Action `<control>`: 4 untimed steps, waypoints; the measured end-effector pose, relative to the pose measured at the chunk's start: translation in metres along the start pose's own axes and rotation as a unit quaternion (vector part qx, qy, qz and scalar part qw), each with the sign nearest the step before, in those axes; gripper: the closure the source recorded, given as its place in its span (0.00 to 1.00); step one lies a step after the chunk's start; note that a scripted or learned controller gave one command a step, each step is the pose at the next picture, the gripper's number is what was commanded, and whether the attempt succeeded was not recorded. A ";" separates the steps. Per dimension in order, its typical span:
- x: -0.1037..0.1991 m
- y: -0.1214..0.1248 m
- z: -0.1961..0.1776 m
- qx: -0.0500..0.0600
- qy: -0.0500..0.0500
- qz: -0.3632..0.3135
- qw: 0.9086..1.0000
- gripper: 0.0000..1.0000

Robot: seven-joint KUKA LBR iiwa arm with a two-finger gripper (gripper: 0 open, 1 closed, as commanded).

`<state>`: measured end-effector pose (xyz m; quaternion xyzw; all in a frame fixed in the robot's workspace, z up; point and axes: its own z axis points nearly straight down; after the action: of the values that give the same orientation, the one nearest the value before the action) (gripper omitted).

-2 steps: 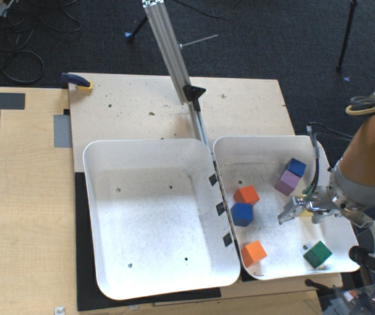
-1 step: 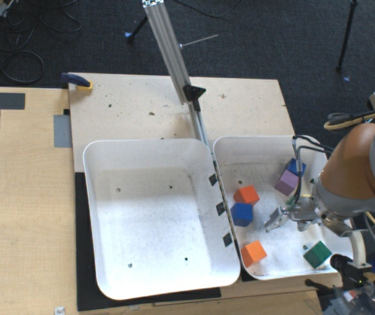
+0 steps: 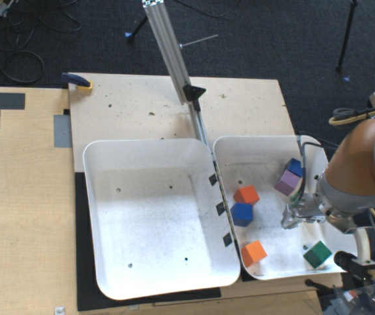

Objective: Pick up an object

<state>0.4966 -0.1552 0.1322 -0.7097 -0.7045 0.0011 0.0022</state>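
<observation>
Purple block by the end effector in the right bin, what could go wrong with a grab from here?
The end effector sits low beside the purple block, which touches a blue block; a grab might nudge both or pinch the wrong one. Both lie close to the right bin's far wall, so a pushed block could jam there. The arm hides part of the bin.

Matt white plastic bins (image 3: 148, 156), speckled

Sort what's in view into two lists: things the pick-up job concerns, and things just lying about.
Belongs to the job:
- gripper
- purple block
- blue block by the purple one
- orange block, upper
- blue block, middle
- orange block, lower
- green block
- right bin

Just lying about:
- left bin
- blue clamp
- aluminium post
</observation>
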 end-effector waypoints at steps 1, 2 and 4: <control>-0.003 0.010 -0.050 -0.004 -0.001 -0.004 1.000 1.00; 0.002 0.014 -0.111 -0.005 -0.001 -0.004 1.000 1.00; 0.040 0.038 -0.147 -0.001 0.000 -0.005 1.000 1.00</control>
<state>0.5358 -0.1155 0.2792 -0.7059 -0.7083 0.0005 0.0016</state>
